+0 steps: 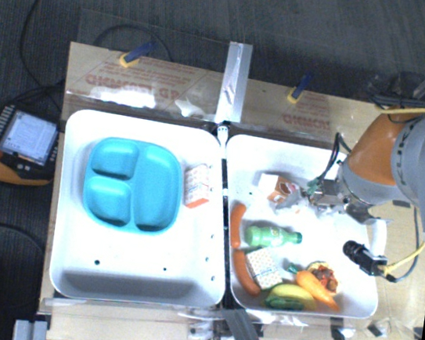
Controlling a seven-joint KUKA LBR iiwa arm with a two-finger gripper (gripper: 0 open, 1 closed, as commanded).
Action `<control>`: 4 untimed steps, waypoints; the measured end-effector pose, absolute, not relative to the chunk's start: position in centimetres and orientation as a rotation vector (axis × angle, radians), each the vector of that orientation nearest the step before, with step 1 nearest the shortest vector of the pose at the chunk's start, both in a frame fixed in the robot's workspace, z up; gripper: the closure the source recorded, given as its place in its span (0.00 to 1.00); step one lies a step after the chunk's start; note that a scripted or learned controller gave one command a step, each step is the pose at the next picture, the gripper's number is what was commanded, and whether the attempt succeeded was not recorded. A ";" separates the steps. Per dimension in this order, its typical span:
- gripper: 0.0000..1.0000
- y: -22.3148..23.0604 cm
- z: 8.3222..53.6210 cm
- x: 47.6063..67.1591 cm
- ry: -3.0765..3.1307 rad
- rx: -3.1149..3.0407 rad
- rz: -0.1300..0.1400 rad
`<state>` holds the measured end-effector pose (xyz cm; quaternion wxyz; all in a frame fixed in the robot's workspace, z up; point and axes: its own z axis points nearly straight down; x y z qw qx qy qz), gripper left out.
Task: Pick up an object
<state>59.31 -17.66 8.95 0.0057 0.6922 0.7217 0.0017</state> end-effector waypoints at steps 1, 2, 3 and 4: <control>0.00 -15.1 8.9 62.9 1.704 2.662 -0.054; 0.00 -20.8 13.8 55.6 1.387 2.821 -0.008; 1.00 -20.8 14.6 55.5 1.390 2.821 -0.015; 0.00 -20.8 14.6 55.5 1.390 2.820 -0.015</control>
